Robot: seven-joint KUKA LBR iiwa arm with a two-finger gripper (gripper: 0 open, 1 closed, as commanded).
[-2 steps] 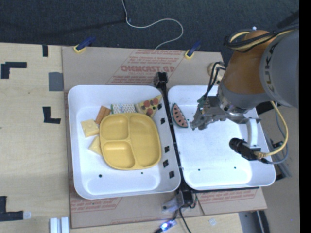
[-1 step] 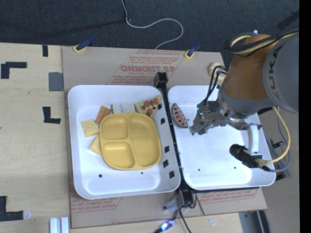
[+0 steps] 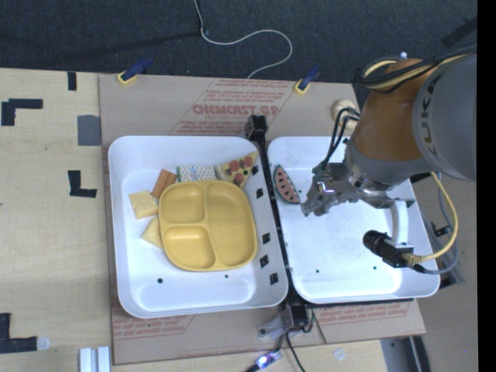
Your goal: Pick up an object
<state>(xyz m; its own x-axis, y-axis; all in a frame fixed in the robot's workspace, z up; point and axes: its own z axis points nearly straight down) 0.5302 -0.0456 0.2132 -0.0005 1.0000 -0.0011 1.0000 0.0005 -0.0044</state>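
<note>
My gripper [image 3: 315, 201] hangs over the left part of the right bin [image 3: 349, 273], just right of a watermelon slice toy [image 3: 285, 184] that lies by the divider. In the left bin [image 3: 139, 285] sits a yellow divided plate [image 3: 208, 225]. Around the plate lie a brown cracker-like piece [image 3: 163, 182], pale yellow cheese-like pieces [image 3: 144, 205], a patterned flat piece [image 3: 196, 173] and a pizza slice toy [image 3: 241, 168]. Nothing shows between the gripper's fingers.
A black part of the arm with a yellow cable [image 3: 387, 248] hangs over the right bin's right side. A black clamp [image 3: 256, 125] sits at the top of the divider between the bins. Cardboard [image 3: 232, 107] lies under both bins.
</note>
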